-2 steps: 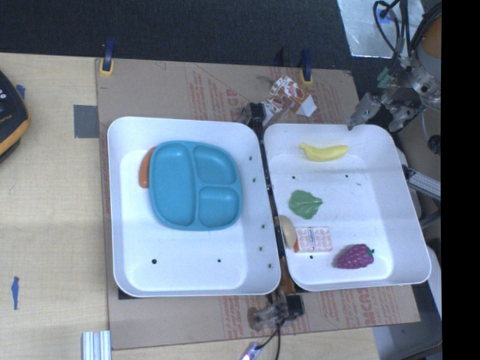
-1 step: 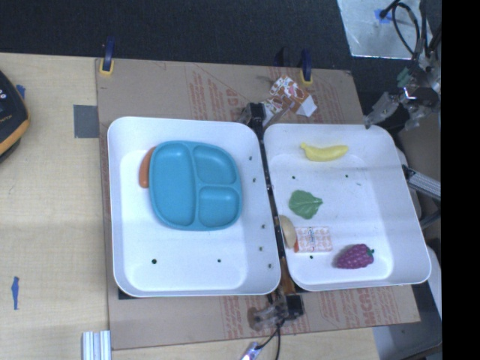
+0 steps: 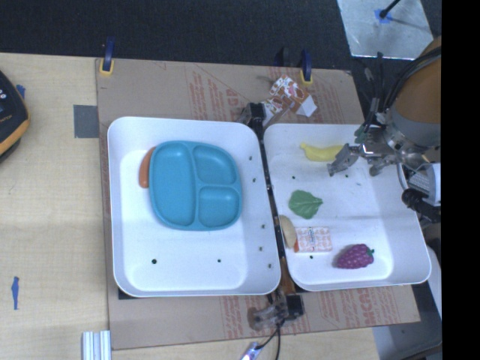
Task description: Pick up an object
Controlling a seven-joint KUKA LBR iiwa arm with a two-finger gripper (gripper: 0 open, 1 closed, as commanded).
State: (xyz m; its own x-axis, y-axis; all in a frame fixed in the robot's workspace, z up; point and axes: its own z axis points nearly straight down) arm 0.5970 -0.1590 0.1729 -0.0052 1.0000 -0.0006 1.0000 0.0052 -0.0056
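Note:
My gripper (image 3: 358, 163) hangs over the upper right of the right bin (image 3: 382, 208), its fingers spread open with nothing between them. A yellow banana (image 3: 321, 152) lies just left of the left fingertip (image 3: 337, 166). Lower down are a green leaf (image 3: 304, 203), a small white and red packet (image 3: 313, 239), a tan oblong piece (image 3: 287, 232) at the bin's left wall, and a purple grape bunch (image 3: 354, 256).
The left bin (image 3: 135, 261) holds a blue divided plate (image 3: 196, 185) with an orange hot dog (image 3: 143, 168) tucked at its left edge. A crumpled wrapper (image 3: 289, 96) lies on the cardboard behind the bins. A yellow and black device (image 3: 10, 118) sits at the far left.

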